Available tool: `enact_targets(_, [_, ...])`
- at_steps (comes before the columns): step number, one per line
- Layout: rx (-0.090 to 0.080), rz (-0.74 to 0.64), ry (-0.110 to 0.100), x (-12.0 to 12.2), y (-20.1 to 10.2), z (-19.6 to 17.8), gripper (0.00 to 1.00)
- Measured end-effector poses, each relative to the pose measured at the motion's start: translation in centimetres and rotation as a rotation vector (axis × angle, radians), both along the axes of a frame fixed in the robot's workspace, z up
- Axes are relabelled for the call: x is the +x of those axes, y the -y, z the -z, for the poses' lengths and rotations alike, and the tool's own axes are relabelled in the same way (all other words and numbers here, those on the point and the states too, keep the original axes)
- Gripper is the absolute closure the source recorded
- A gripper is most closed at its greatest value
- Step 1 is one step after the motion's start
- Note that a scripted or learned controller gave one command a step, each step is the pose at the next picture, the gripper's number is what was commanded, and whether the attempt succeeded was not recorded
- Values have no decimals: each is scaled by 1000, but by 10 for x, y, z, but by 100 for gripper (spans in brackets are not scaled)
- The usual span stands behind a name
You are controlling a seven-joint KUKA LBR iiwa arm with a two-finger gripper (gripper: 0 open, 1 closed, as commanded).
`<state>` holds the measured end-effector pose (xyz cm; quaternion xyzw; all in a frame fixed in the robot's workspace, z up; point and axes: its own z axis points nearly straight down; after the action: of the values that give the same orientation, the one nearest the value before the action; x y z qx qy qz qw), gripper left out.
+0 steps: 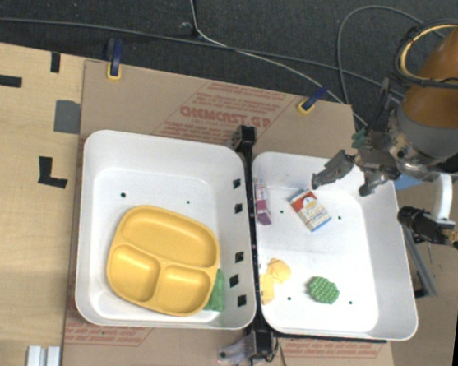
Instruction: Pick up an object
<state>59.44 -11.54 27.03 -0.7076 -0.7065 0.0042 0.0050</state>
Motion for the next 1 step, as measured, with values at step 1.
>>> enact_targets(1, [-1, -3, 11, 2, 0, -7, 0])
